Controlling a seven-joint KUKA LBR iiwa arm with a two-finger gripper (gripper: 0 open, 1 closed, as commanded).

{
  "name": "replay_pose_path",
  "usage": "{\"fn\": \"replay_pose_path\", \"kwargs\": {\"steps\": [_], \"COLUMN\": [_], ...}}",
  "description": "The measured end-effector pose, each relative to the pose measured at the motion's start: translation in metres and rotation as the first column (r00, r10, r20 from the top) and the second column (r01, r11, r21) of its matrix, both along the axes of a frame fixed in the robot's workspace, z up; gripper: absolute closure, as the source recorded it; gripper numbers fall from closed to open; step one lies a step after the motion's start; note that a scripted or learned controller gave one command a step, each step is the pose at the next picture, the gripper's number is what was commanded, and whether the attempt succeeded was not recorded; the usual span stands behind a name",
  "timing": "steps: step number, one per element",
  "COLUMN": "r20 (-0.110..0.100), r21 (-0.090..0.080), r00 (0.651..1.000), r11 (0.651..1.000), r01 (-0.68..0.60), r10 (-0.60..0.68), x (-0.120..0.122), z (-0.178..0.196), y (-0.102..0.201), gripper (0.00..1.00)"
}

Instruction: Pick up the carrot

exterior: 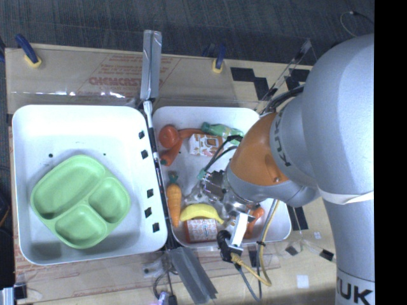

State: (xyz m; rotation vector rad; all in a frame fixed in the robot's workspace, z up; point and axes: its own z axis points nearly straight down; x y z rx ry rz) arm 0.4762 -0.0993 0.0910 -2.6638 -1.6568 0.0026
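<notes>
The carrot (173, 203), orange with a small green top, lies lengthwise along the left wall of the right bin (191, 114). My gripper (213, 187) hangs over the middle of that bin, under the orange wrist band, to the right of the carrot and apart from it. It sits just above the banana (201, 212). The arm's bulk hides the right part of the bin.
A red-orange toy (169, 136), a small carton (203, 145) and a green item (222, 130) lie at the right bin's far end. A can (202, 230) lies under the banana near the front wall. The left bin (38, 116) holds a green divided plate (79, 201).
</notes>
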Motion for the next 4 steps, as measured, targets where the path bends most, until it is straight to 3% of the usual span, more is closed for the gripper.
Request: {"fn": "replay_pose_path", "kwargs": {"steps": [1, 2, 3, 4], "r20": [0.003, -0.001, -0.002, 0.0], "r21": [-0.001, -0.002, -0.002, 0.001], "r00": [1.0, 0.943, 0.943, 0.996], "r11": [1.0, 0.943, 0.943, 0.996], "r01": [-0.006, 0.332, 0.332, 0.094], "r10": [0.006, -0.332, -0.332, -0.094], "x": [0.002, 0.05, 0.05, 0.0], "z": [0.011, 0.014, 0.014, 0.0], "y": [0.0, 0.008, 0.008, 0.009], "gripper": [1.0, 1.0, 0.0, 0.0]}}
